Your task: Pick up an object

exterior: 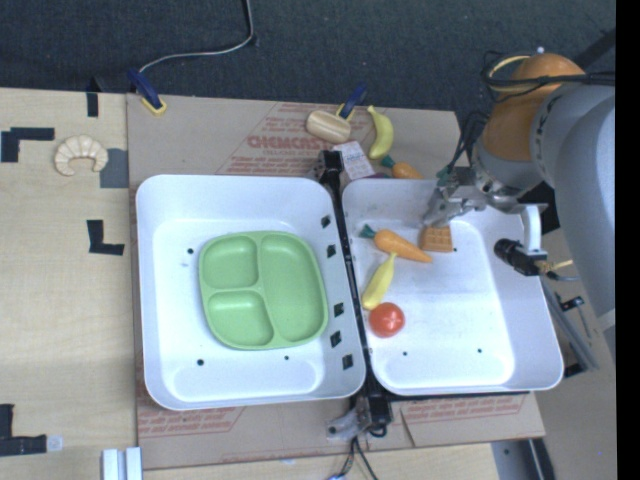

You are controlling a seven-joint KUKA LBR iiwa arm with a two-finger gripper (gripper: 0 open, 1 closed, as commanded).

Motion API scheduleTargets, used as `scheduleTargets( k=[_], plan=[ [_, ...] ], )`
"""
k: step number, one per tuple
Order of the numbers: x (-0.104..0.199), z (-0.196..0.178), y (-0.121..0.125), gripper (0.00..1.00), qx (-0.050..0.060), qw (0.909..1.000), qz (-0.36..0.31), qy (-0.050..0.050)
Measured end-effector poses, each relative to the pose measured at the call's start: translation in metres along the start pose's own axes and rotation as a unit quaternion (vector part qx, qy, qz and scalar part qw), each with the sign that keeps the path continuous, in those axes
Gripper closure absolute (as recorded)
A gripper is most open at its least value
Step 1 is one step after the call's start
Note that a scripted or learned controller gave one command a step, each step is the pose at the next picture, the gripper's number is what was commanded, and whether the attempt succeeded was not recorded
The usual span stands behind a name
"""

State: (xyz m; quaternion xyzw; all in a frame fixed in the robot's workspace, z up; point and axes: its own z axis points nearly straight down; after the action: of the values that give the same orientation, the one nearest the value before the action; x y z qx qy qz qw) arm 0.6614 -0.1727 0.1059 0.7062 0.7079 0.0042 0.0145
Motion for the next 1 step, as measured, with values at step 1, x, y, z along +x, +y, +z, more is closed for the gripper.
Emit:
scheduleTargets(
  k=[1],
  plan=[
    [0.0, -0.0005, 0.0003, 0.0, 0.0, 1.0, 0.0, 0.0]
  ],
)
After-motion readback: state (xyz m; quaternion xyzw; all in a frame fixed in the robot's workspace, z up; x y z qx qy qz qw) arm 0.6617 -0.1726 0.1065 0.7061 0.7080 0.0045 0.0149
